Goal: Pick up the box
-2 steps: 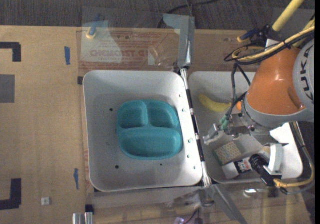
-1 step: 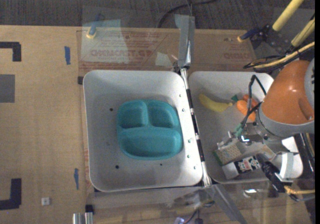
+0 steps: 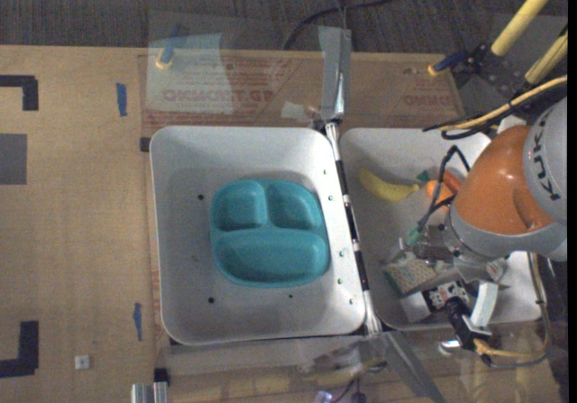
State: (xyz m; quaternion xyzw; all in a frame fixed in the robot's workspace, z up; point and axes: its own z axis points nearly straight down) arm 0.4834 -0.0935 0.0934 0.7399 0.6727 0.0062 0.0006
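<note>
Tool [image 3: 431, 259] sits low in the right bin [image 3: 379, 167], just above the box [image 3: 410, 276]; I cannot tell its state. From here the box looks like light, stiff card, best pinched across its short sides. Its long axis seems to run toward the left bin [image 3: 180, 167], where a teal tray [image 3: 268, 232] lies. A banana [image 3: 386, 186] rests behind.

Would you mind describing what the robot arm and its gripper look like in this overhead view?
The arm is grey with a rounded orange band above the wrist and dark lettering on the grey shell. Yellow and black cables run along it from the upper right, with thin wires trailing to the wrist. The gripper is a cluttered grey metal assembly.
</note>
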